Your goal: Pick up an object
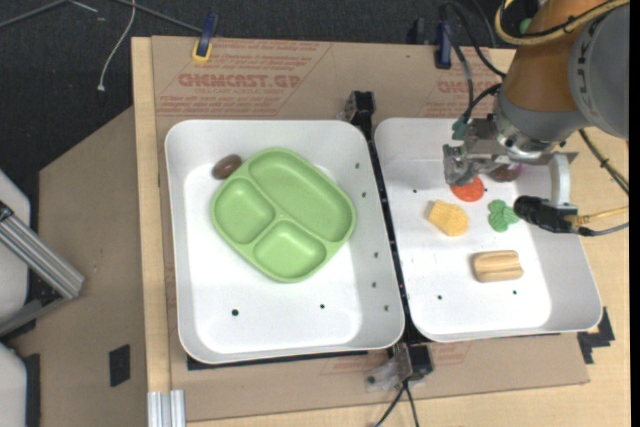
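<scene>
Red, round and low, the toy tomato (467,188) lies in the right bin (560,310) directly beneath our hand (465,171). We cannot tell the hand's state, and nothing looks lifted; the pick remains.

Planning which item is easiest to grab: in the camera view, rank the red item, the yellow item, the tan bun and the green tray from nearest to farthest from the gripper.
1. Red item, just under the gripper.
2. Yellow item, below-left of it.
3. Tan bun, lower in the right bin.
4. Green tray, left bin.

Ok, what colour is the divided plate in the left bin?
Light green; the divided plate shows clearly in the camera view.
</scene>
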`<move>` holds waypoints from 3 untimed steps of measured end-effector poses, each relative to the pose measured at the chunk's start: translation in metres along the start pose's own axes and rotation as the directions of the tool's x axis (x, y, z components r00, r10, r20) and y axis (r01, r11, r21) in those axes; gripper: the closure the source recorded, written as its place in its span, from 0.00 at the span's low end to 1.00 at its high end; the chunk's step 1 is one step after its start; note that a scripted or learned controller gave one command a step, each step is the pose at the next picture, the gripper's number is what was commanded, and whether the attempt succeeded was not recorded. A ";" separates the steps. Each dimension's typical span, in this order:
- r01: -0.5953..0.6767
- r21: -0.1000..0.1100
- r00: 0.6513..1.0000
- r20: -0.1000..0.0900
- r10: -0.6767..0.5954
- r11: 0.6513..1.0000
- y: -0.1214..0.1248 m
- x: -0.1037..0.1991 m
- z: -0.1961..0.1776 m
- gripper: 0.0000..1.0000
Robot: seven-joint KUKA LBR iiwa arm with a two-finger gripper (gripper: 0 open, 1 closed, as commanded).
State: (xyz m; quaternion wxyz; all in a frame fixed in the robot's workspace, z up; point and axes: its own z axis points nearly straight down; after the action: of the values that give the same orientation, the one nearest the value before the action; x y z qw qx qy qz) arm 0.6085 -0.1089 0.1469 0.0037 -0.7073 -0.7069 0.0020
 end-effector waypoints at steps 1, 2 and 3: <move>0.000 -0.002 1.000 0.000 0.000 1.000 -0.003 -0.002 0.043 0.00; -0.001 -0.009 1.000 0.001 0.001 1.000 -0.001 -0.002 0.028 1.00; 0.002 -0.013 1.000 0.003 -0.002 1.000 -0.001 0.002 -0.016 1.00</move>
State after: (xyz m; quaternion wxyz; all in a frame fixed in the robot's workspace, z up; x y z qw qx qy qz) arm 0.6074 -0.1064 0.1626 -0.0018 -0.7067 -0.7075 -0.0014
